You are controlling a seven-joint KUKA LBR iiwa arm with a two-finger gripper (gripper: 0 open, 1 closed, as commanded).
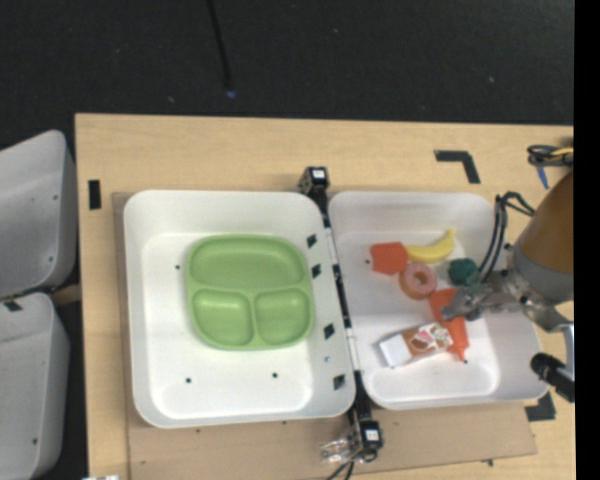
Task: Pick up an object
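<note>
Bins, 2 of them, are sitting side by side on the wooden bench [230,153], both shallow and white. The left bin [155,298] is holding a green divided plate [248,290] with 3 compartments, lying flat near its middle. The right bin [380,228] is holding a cluster of small objects: a yellow banana [435,247] toward the far side, an orange block [387,257] just beside it, a pink ring [418,280] touching the block's near corner, a dark green piece [464,270] to the right of the ring, and a white packet with red print [414,345] lying nearer the front. A red-orange object [453,325] is lying between the ring and the packet. The arm [550,238] is reaching in from the right, and its gripper [467,306] is hovering low over the red-orange object and the dark green piece, right at the cluster's right side. Whether it is closed on anything, I cannot tell, since it is looking too small and blurred.
</note>
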